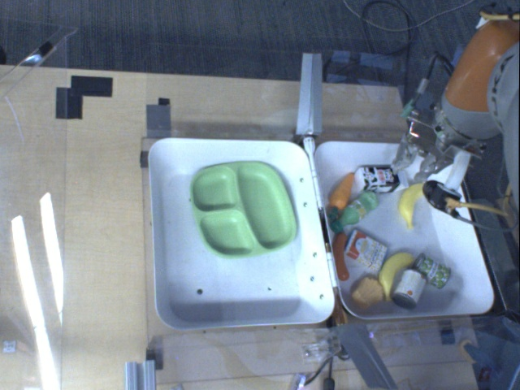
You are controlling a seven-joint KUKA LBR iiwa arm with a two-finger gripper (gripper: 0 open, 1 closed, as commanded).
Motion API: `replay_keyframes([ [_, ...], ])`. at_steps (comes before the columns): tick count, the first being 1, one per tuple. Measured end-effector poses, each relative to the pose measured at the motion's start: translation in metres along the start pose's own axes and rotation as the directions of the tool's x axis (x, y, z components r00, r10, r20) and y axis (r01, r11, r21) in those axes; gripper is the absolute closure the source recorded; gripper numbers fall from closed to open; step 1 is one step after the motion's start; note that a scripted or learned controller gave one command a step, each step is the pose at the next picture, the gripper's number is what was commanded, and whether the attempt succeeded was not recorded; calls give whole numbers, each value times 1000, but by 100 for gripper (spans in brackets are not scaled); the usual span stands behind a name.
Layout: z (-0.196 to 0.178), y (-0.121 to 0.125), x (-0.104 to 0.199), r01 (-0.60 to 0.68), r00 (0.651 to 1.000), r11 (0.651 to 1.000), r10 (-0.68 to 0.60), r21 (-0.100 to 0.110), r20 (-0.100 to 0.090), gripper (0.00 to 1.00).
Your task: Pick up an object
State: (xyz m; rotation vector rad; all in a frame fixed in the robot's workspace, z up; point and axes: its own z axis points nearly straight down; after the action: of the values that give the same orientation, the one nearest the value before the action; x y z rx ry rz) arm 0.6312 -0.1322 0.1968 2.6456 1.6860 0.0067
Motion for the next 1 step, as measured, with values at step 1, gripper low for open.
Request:
replay_keyframes([
  [1,0,0,0,1,1000,1000,-1,0,0,0],
])
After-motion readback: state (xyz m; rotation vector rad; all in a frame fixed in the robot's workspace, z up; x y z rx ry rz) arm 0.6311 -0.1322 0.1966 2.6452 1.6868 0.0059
